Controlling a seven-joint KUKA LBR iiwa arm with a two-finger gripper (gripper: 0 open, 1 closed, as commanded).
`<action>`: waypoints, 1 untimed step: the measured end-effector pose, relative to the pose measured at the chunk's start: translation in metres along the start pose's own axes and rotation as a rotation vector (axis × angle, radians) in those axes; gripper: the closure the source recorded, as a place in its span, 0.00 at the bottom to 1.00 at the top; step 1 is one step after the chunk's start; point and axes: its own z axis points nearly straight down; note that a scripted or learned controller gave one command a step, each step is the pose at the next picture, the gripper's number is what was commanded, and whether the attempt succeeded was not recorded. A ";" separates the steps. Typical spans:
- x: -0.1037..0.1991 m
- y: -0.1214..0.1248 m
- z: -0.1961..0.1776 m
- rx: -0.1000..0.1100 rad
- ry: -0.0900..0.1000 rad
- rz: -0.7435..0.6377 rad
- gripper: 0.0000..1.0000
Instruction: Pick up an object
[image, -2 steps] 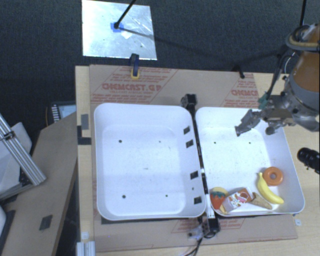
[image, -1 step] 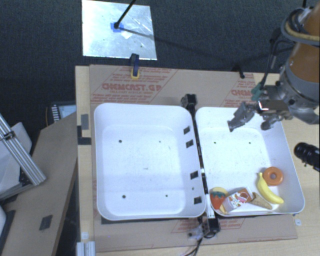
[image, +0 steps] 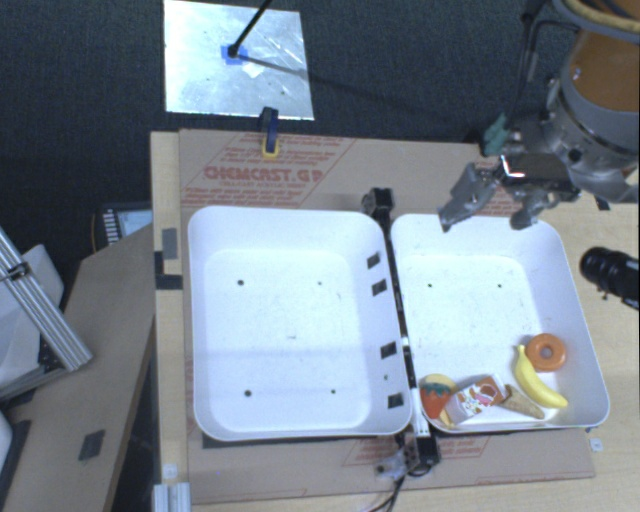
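Observation:
My gripper hangs above the far edge of the right bin, its two grey fingers spread apart with nothing between them. Along the right bin's near edge lie a yellow banana, an orange ring-shaped donut, a red-orange tomato-like thing, a small red-and-white packet and a tan cone-shaped piece. The gripper is well clear of them, toward the far side.
The left bin sits beside the right one, joined by black clips along the middle. A silver sheet lies on the floor at the back. A blue-yellow clamp stands on the bench's far edge.

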 end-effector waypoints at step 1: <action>0.096 0.000 -0.037 0.002 0.002 -0.005 0.00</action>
